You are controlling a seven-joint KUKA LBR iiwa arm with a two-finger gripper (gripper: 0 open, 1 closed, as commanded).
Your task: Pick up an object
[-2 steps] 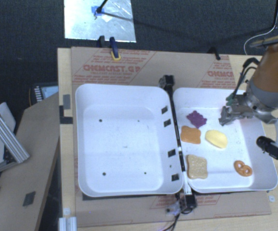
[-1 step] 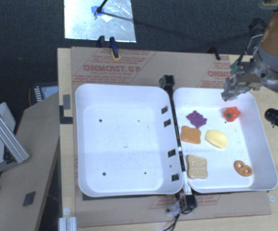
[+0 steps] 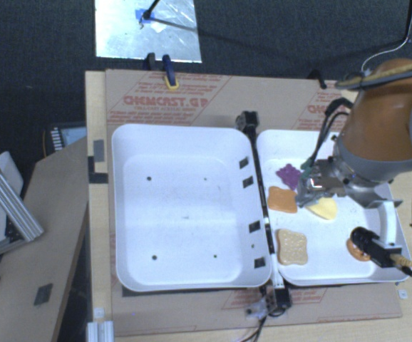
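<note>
Two white bins [image 3: 184,137] on cardboard-topped bench [image 3: 192,91]; end effector [image 3: 308,191] grip state perhaps indiscernible.

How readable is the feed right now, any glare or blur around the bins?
Camera view: overall soft, slightly grainy; the crumpled silver foil sheet glares brightest; the left white plastic bin looks washed out but readable; the grey-and-orange arm shadows the pale yellow food piece.

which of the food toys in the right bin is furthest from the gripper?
The brown round piece by the bin's front right corner. The purple piece, orange slice and yellow piece cluster around the gripper; the toast slice lies nearer too.
</note>
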